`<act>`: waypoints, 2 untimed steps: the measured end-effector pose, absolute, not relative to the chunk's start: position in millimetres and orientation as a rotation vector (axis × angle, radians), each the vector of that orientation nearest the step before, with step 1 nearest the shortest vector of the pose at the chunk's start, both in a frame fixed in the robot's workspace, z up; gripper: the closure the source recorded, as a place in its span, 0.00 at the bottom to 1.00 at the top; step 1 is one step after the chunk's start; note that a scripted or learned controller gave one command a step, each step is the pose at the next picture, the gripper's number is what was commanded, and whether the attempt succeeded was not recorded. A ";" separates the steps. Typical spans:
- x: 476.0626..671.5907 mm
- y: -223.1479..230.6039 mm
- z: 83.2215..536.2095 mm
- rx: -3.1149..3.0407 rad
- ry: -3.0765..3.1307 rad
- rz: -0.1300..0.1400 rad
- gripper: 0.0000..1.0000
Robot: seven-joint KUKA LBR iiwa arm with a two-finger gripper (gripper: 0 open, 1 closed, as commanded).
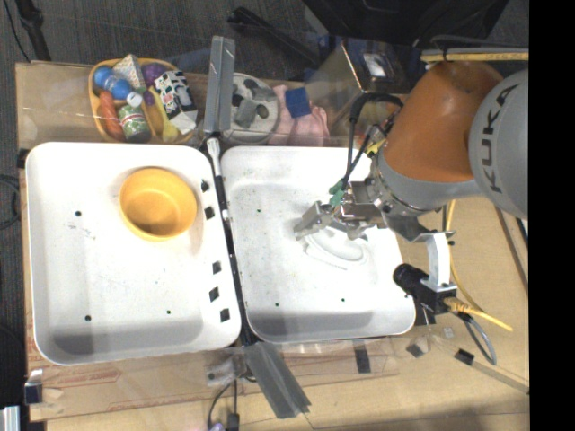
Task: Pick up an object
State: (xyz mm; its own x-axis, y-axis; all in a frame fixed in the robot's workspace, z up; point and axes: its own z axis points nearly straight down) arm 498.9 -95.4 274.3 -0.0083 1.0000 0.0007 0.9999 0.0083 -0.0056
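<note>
— Over the right bin (269,312), low above a pale white object (337,251), the gripper (316,224)?
— Yes, just above it. Hard to make out against the white floor, partly covered. Fingers: cannot tell whether apart or together.
— Left bin (54,268)?
— Yellow bowl (159,204), upper part.

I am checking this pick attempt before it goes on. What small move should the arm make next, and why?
Probably a short drop straight down. The gripper is in the right bin, over the near edge of a pale white object lying on the floor, and nothing shows between its fingers yet. Whether they are open is not clear. The yellow bowl is in the left bin, far from reach.
</note>
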 end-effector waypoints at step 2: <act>555.3 -181.3 169.0 -2.260 -2.176 0.006 0.00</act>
State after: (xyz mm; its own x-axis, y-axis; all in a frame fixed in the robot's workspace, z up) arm 555.3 -181.3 169.0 0.0381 0.9993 0.0001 0.9993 -0.0380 -0.0058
